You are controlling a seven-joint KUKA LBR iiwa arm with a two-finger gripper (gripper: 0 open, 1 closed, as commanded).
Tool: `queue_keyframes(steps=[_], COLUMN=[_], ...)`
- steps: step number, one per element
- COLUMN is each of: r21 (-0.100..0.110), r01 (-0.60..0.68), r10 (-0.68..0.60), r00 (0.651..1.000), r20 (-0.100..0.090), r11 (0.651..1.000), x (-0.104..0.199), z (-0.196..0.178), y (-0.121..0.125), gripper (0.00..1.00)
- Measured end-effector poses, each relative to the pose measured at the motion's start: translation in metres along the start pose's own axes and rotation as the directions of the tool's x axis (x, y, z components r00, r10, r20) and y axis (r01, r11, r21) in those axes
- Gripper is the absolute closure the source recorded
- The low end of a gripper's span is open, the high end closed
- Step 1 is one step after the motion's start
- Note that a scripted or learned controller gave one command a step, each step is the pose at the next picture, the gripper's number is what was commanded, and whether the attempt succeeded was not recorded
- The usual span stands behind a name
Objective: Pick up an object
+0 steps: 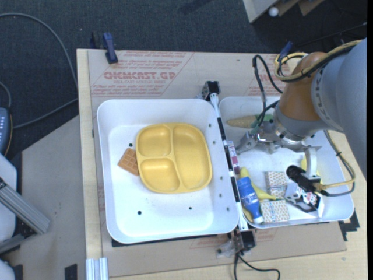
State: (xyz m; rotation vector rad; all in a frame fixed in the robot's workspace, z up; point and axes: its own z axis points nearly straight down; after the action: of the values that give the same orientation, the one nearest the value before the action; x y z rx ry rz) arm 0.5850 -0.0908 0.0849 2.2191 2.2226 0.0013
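Landmark = the yellow tray (173,157), a three-compartment plate lying flat in the left bin (111,156). A tan cracker-like square (129,161) sits touching the tray's left edge, partly tucked under its rim, prob just where it slid to rest. Nothing else loose near the tray; dark dots on the bin floor look like holes.

Right of the tray, past the divider, the right bin (341,206) holds the clutter, so that's where a pick makes sense. The arm (317,92) comes in from the right and hangs over that bin's upper half, wrist angled down toward the floor; I'd judge it's in the descent or search stage, nothing lifted yet. The pincer (263,140) is roughly where metal bits show below the wrist, but the wrist body covers it: can't tell whether it's released or clenched, and nothing is seen held in it.

Candidate things, all right of the tray: a blue tube (249,196) along the divider, patterned packets (275,210) beside it, a black-and-white item (303,185) further right, a tan cone-like piece (242,122) near the bin's top edge. Yellow bits show under the tube, shape unclear. The arm hides part of the bin floor, and the tabletop (145,74) carries print too small to read fully
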Motion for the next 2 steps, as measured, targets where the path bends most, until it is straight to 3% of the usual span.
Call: queue_keyframes(steps=[1, 2], r21=[0.001, 0.003], r01=[-0.001, -0.002], r10=[0.001, 0.002], r00=[1.0, 1.0], r20=[0.004, 0.0], r11=[1.0, 1.0], x=[-0.043, -0.088], z=[-0.031, 0.001], y=[0.08, 0.019], gripper=[0.0, 0.0])
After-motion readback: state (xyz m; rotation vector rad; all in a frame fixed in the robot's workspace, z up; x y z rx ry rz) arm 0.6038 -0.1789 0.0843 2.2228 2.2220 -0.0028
